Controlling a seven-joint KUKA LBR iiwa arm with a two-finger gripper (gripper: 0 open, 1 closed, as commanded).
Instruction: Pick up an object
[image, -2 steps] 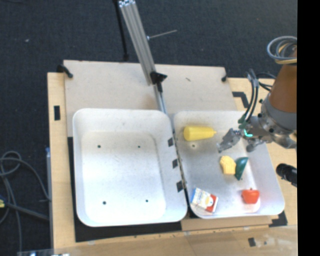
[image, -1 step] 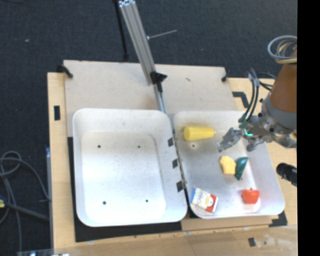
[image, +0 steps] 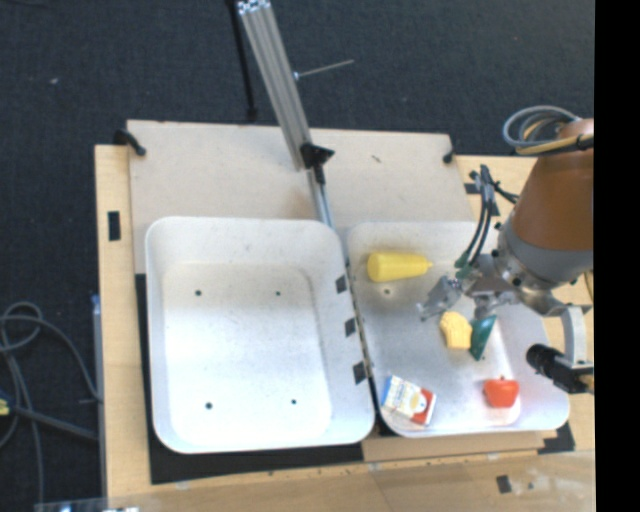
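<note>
The gripper (image: 462, 312) hangs low over the right bin (image: 400, 310), beside a small yellow piece (image: 456, 330), probably lining up a grasp, though I cannot tell its state.

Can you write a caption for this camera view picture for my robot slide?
Robot gripper hovers by a small yellow piece in the right bin, among other toys.

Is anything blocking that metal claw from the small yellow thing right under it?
Nothing visible does. The two-finger gripper hangs directly over the small yellow block in the right white bin. A green stick-shaped object lies against the block's right side, beside it, not above it.
</note>
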